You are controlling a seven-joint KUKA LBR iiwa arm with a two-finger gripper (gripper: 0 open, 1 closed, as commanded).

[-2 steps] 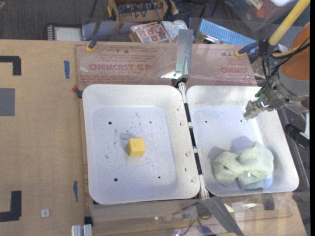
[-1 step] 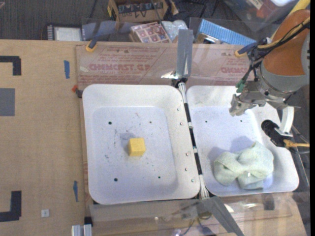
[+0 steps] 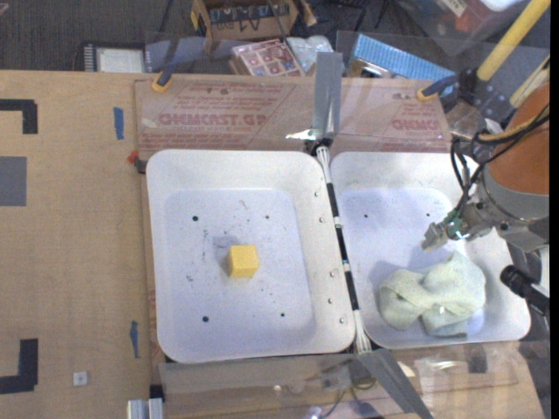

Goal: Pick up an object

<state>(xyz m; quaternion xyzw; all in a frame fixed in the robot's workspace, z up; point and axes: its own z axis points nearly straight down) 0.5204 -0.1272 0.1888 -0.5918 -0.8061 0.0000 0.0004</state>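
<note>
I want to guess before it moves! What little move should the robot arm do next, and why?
Probably lower a little toward the pale green cloth. The end effector sits just above the cloth's upper edge in the right bin, while the yellow block lies far off in the left bin.

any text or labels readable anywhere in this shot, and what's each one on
"CHEMCAST GP", as best it reads, faint red print: on the clear protective sheet behind the left bin.
A second red print of the same kind on the sheet behind the right bin: too washed out to read.
Red patterned card beyond the bench: markings too blurred to read.
Yellow block and pale cloth: no text visible.
</note>
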